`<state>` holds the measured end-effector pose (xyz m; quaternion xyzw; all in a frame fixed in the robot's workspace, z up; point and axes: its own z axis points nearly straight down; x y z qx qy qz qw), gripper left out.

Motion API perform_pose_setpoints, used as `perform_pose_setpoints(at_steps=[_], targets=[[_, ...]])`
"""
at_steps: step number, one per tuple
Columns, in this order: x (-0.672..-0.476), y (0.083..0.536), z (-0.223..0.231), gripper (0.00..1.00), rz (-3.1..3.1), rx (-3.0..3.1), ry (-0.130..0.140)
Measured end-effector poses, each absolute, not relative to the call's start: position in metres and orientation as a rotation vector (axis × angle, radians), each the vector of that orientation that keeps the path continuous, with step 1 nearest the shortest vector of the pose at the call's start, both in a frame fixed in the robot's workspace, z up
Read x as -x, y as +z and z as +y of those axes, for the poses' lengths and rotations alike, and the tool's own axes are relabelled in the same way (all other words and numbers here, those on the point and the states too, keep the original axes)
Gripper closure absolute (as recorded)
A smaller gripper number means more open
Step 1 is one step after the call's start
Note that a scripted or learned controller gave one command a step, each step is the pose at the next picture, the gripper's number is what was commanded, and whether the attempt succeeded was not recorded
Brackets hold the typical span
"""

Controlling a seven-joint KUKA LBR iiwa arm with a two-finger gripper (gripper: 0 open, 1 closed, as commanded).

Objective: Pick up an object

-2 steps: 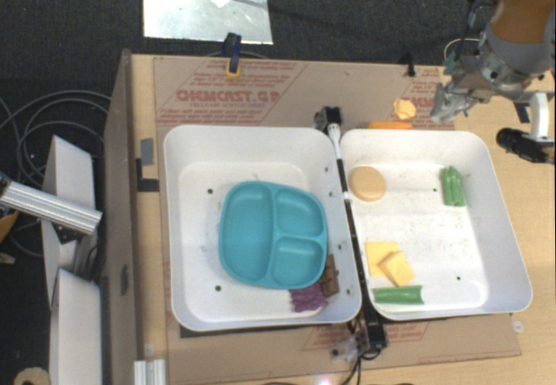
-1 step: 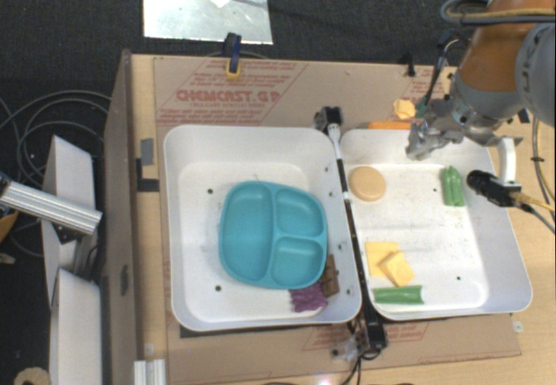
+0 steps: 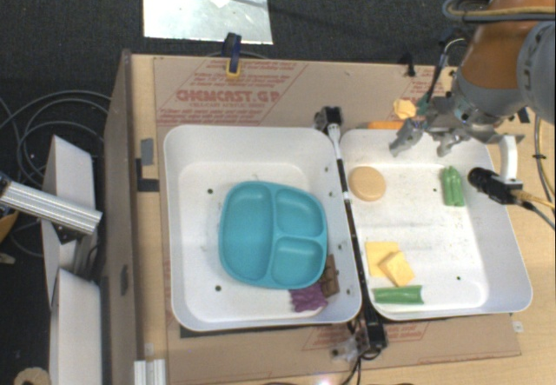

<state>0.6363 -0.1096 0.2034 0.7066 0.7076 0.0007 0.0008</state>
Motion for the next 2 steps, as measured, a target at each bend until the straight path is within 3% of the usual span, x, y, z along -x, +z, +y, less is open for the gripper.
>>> perform_pose_setpoints(at_steps=[1,2], targets=[[-0.630,0.176,-0.165,0.00,2.218,-2.223,-0.002],[-0.619,0.086,-0.195,0.00,2.218,-2.218,0.006]])
